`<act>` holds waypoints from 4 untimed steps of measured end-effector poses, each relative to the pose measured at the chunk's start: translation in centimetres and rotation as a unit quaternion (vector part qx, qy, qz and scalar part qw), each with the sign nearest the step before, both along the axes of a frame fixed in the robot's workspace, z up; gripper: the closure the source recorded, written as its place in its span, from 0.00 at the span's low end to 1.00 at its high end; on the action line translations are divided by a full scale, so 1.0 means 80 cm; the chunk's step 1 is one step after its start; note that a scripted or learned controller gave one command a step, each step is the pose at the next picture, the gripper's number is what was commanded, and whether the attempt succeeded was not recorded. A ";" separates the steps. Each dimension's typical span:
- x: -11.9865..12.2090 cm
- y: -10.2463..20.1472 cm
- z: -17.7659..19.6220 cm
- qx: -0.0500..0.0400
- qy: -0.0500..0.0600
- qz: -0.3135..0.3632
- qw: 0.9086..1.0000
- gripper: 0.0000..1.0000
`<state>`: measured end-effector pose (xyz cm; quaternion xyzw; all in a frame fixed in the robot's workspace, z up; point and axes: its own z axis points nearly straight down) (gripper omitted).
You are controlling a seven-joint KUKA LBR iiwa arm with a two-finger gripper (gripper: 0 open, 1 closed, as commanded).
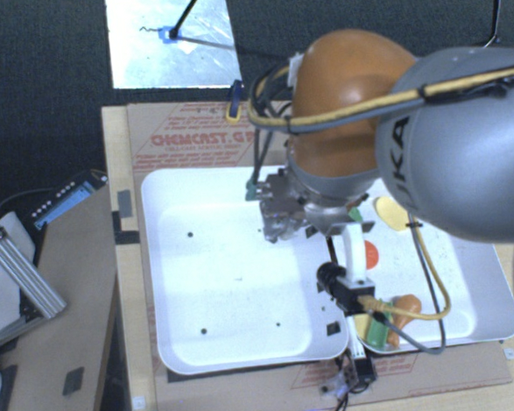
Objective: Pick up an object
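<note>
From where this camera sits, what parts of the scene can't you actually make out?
- Gripper, camera view: its tip is blurred and partly under the orange wrist, so what it holds, if anything, is unclear.
- Right bin: the grey arm covers most of it.
- Yellow object: partly behind the arm.
- Green item and orange one: cables cross them; too small to identify.

You lose most of the right bin (484, 320) beneath the arm (463, 142), a yellow object (389, 213) half covered at centre right, the gripper (280, 225) blurred mid-frame, small objects (384, 327) at lower right too cluttered to identify
</note>
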<state>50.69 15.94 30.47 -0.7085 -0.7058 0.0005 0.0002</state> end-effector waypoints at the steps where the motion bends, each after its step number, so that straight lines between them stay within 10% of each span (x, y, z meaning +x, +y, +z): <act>1: -0.028 0.100 -0.014 0.002 0.000 0.007 1.000 1.00; 2: 0.000 -0.001 0.022 0.000 -0.003 -0.001 1.000 1.00; 3: -0.001 0.005 0.034 0.001 -0.002 0.005 1.000 1.00; 4: -0.028 0.078 -0.051 0.000 0.003 0.007 1.000 1.00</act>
